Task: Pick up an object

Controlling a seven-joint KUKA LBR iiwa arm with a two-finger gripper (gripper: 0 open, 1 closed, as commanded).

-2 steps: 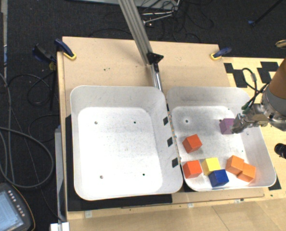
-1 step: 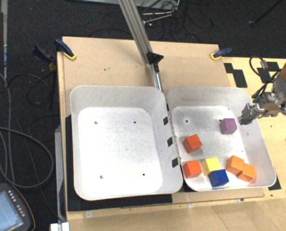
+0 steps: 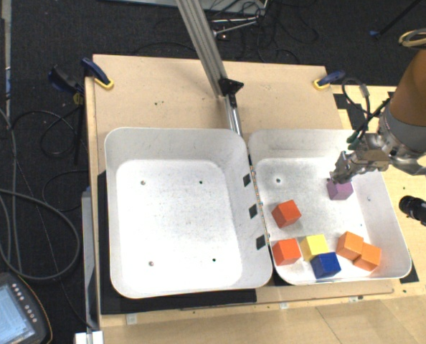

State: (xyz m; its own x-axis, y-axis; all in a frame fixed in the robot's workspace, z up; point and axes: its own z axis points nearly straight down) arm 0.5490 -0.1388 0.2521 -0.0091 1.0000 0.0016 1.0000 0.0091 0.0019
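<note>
I can't tell how the gripper (image 3: 344, 175) jaws stand; the small purple block (image 3: 340, 189) just below looks light, rigid, best pinched across 2 flat sides.

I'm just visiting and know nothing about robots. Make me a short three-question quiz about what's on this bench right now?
1. True or false: every block lies in the right bin.
2. Multiple choice: which block is directly under the gripper? A) the blue block B) the purple block C) the yellow block
3. Fill in: the number of orange blocks is ____.

Key:
1. True; the left bin holds no blocks.
2. B.
3. Four: one alone near the bin's middle, one beside the yellow block, and two touching at the lower right.
</note>
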